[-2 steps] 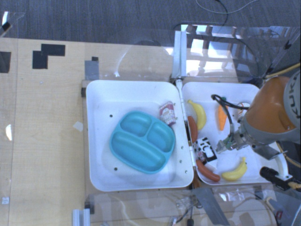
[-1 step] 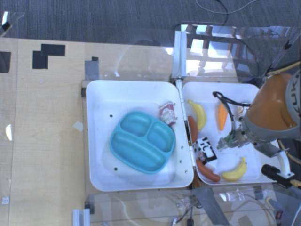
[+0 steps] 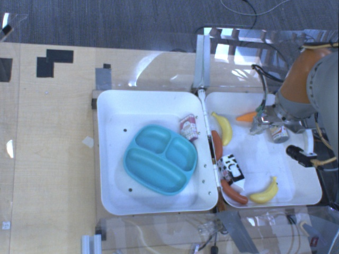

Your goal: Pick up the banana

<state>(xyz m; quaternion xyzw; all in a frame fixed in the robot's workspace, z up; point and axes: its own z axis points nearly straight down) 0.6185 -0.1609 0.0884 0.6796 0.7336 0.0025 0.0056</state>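
Note:
Two yellow bananas lie in the right bin (image 3: 296, 194). One banana (image 3: 224, 128) sits near the bin's left wall at the back. The other banana (image 3: 265, 191) rests near the front edge. My gripper (image 3: 260, 125) hangs low over the back of the right bin, just right of an orange carrot (image 3: 246, 117) and about a hand's width right of the back banana. Nothing shows in its grasp.
Also in the right bin are two red sausages (image 3: 216, 142) (image 3: 233, 192), a black-and-white box (image 3: 231, 168) and a small can (image 3: 278, 134) beside the gripper. The left bin (image 3: 108, 142) holds a blue divided plate (image 3: 160, 159) and a small red packet (image 3: 188, 127).

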